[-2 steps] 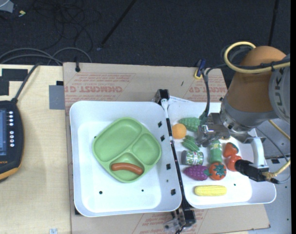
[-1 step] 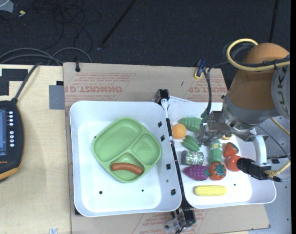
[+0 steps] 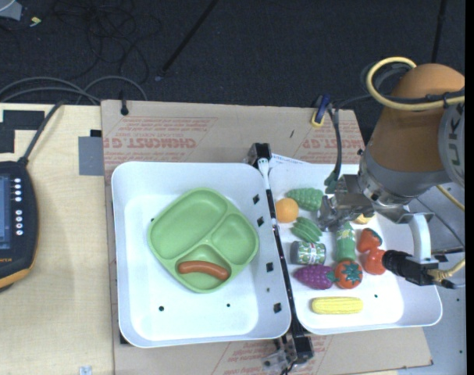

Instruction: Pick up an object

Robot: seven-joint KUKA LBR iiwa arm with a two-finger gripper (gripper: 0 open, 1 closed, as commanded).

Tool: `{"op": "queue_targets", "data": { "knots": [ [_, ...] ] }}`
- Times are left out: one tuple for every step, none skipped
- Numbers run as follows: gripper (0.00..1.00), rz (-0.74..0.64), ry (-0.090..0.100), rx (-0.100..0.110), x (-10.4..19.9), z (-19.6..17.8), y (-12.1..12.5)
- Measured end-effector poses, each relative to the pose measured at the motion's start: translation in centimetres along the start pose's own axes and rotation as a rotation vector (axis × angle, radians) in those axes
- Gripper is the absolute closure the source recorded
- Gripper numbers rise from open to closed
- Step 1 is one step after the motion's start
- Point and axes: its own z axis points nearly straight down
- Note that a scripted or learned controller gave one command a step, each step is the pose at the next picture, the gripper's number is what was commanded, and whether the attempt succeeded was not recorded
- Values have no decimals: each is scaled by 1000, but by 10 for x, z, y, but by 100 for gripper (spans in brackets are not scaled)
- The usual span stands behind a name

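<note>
Your gripper (image 3: 340, 209) sits low in the right bin (image 3: 424, 309), just above the cucumber (image 3: 345, 244) among the toy food. Whether it has hold of anything: cannot tell.

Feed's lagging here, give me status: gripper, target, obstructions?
Gripper low over right bin, among toy food. Nothing seen held. Green vegetable, can crowd it.
</note>
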Motion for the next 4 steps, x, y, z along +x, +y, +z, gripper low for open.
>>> {"op": "queue_targets", "data": {
  "knots": [
    [100, 0, 1, 3, 0, -9, 0],
    [100, -9, -1, -8, 42, 18, -16],
    [100, -10, -1, -28, 69, -137, -57],
    [100, -10, -3, -16, 105, -170, -58]
  ]
}}
